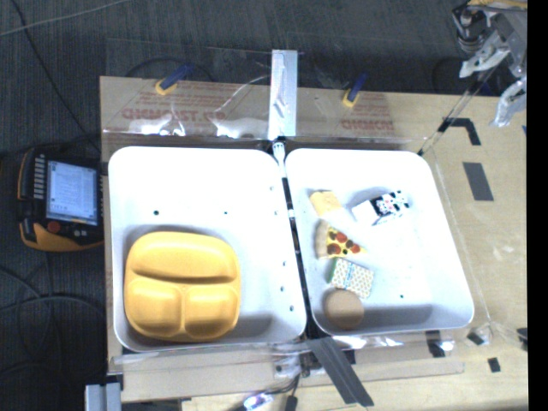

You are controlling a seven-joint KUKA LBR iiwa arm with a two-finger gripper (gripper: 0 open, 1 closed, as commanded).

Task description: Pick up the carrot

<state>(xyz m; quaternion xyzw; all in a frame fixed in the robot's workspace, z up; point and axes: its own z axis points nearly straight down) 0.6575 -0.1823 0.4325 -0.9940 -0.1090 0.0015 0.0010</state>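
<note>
– While the arm (505, 15) sits at the view's upper right corner, what is the condition of the pincer (492, 67)?

– Pincer condition: cannot be told. The assembly is small, lies at the frame edge and is partly cut off. It is positioned over the tabletop (497, 229) beyond the far right corner of the right bin (428, 187), well apart from everything inside that bin. Nothing is seen held in it.

– State the location of the carrot.

– Which item is the carrot cannot be told with confidence. Five small items lie in the left half of the right bin:
1. A pale yellow piece (324, 202), near the divider.
2. A black-and-white block (390, 205), to its right.
3. A pizza slice (337, 242) with red spots, below the pale piece.
4. A green-and-white patterned packet (352, 276), just below the slice.
5. A brown round item (343, 307) at the near wall, touching the packet.

– Contents of the left bin (197, 178)?

– One large yellow loaf-shaped item (181, 282), in the near left corner.

– Other equipment?

– A handheld control pendant (62, 198) with a lit screen, on the floor to the left of the tabletop.
</note>
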